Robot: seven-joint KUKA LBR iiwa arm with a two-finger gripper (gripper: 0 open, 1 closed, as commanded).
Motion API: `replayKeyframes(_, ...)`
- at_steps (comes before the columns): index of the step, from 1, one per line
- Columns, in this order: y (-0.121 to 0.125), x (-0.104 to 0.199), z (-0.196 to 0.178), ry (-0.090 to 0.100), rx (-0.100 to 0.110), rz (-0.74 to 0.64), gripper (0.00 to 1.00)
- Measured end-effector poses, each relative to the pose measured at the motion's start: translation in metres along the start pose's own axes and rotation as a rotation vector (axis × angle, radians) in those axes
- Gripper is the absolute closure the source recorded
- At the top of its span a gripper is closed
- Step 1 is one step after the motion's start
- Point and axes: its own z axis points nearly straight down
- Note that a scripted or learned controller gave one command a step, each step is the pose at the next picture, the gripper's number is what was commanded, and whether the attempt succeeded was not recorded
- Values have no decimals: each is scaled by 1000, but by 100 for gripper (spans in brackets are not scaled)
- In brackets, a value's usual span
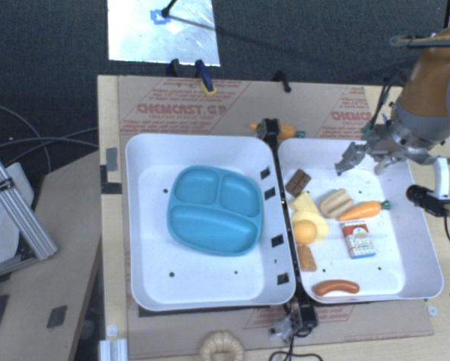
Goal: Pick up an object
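Bench: brown cardboard sheet with red print over top. Two shallow white bins side by side on it, touching along middle seam. Left bin wide, right bin narrower. Black clips along shared edge. Blue-and-yellow clamp at far edge of cardboard; small black clamp further right on same edge. Beige ring-shaped object on near edge, in front of bins.

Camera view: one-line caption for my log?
Gripper open above right bin of toy foods; blue plate in left bin.
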Motion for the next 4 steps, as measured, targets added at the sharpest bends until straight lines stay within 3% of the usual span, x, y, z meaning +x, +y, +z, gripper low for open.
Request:
replayKeyframes(1, 3, 0, -7, -2, -13, -2, 0)
replayKeyframes(3, 10, -3, 101, -1, -7, -1, 0)
replayKeyframes(4, 11, -3, 105, -2, -12, -1, 0)
